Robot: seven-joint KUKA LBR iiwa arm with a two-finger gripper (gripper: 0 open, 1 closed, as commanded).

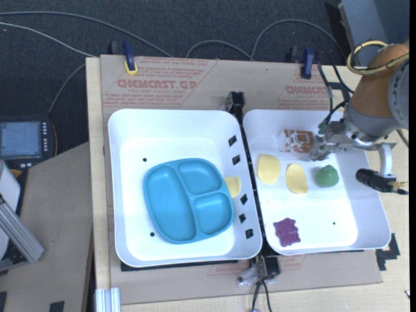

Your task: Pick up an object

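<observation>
My gripper [320, 148] hangs low over the back of the right bin [364, 236]. It sits just right of a brown and white snack packet [297, 140] and above a green ball [326, 175]. Two pale yellow pieces [268, 168] [297, 178] lie side by side left of the ball. A purple lump [286, 231] rests near the bin's front edge. Nothing shows held in the gripper.
The left bin [130, 142] holds a blue divided tray [188, 199], with a small yellow piece [233, 186] wedged at the tray's right side. A black divider with clips [242, 174] separates the bins. The grey arm [380, 96] comes in from the right.
</observation>
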